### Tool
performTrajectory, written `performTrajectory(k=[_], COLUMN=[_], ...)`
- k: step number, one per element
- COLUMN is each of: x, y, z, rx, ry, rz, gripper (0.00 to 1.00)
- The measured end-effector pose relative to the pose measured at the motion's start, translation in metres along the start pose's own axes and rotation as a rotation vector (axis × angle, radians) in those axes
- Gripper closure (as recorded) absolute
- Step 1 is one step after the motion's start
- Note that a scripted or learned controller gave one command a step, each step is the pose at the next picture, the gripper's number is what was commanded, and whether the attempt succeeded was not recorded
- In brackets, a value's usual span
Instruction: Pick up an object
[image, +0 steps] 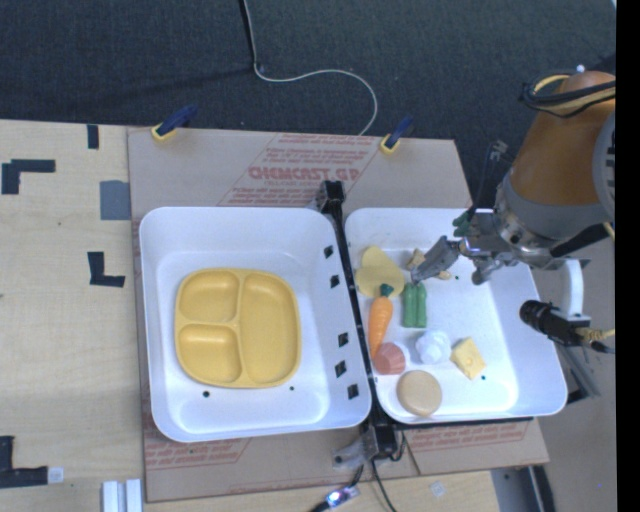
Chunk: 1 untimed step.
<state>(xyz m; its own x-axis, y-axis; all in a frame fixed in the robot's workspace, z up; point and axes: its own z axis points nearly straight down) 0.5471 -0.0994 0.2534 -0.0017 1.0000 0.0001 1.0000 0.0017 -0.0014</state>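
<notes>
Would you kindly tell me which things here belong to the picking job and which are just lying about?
Belong to the job:
end effector
carrot
green piece
yellow wedge
round bun

Lying about:
yellow divided plate in the left bin
clamps
white cable

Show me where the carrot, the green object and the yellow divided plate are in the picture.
carrot (380, 320): camera view, middle of its orange body.
green object (414, 307): camera view, centre of its length.
yellow divided plate (238, 326): camera view, ridge between its compartments.
</notes>
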Motion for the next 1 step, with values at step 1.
performTrajectory(k=[1], x=[0.0890], y=[-0.0353], z=[0.0720], rx=[0.011], ry=[0.004], rz=[-0.007], gripper=[0.00])
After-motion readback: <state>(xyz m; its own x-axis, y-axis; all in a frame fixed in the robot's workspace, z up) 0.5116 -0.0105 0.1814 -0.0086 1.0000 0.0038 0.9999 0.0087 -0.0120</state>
